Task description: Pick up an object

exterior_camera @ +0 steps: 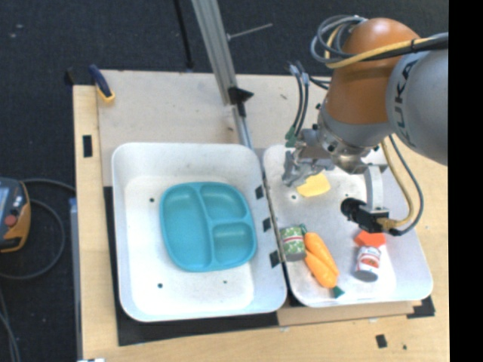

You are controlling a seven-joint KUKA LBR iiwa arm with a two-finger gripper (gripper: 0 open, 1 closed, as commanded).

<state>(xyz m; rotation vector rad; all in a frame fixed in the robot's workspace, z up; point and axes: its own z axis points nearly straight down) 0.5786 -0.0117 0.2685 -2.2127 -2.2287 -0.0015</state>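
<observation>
The grey arm (377, 81) with its orange band reaches in from the right over the right bin (407, 277); its hand (296, 170) hangs at the upper left part of that bin, fingers pointing down; whether it is open or closed cannot be told, and nothing can be seen gripped. A yellow wedge (314, 186) lies just beside the hand, to its lower right, on the bin floor; lower down sit a small green packet (293, 242) by the left wall, an orange carrot (321, 261) touching it, and a small bottle with a red cap (368, 256) to the right. The left bin (136, 164) holds a teal divided plate (207, 225); both bins rest on the counter (166, 104).
</observation>
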